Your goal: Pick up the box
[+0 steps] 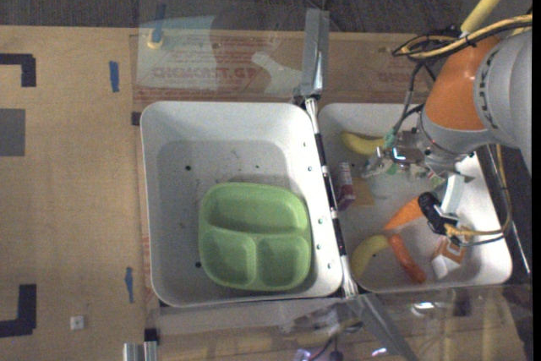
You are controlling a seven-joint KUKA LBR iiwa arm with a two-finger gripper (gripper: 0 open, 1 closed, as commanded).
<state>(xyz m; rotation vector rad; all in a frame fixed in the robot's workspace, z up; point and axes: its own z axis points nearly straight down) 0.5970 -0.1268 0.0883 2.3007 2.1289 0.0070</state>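
The box (345,185), as best I can judge, is the small dark reddish thing standing against the nine o'clock wall of the right bin (494,270); it is small and dim, so I am not certain. My gripper (394,158) hangs near it, toward two o'clock from it, and I cannot tell whether it is apart or together; nothing shows in its hold.

A banana (360,143) lies at the box's one o'clock, just beside my gripper. A carrot (402,214) lies at four o'clock, with a yellow fruit (368,251) and a red pepper (408,259) toward five.

The wall is my worry: the box sits so close that I may strike the rim coming down, or only tip it over. I might also close on the banana instead. The green tray (254,234) in the left bin (161,131) is well apart.
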